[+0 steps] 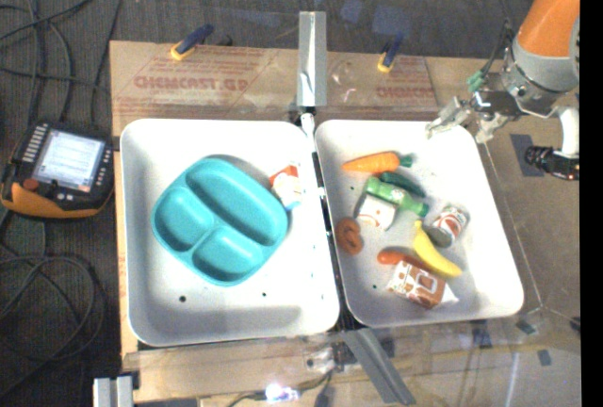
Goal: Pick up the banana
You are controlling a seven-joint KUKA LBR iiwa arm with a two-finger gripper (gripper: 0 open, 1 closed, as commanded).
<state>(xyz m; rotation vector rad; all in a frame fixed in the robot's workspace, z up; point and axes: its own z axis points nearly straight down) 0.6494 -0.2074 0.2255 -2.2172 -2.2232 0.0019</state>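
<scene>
The yellow banana [436, 254] lies in the right bin [490, 207], toward its front right, between a small can [448, 223] and a brown-and-white carton [417, 283]. My gripper [459, 121] hovers over the bin's far right corner, well behind the banana and apart from it. Its fingers are spread open with nothing between them.
The right bin also holds a carrot [377, 162], a green item [400, 181], a white-and-green box [377, 207], a brown pretzel [350, 236] and a red sausage [394, 256]. A teal divided plate [221, 219] and a small red-white item [286, 186] sit in the left bin [151, 301].
</scene>
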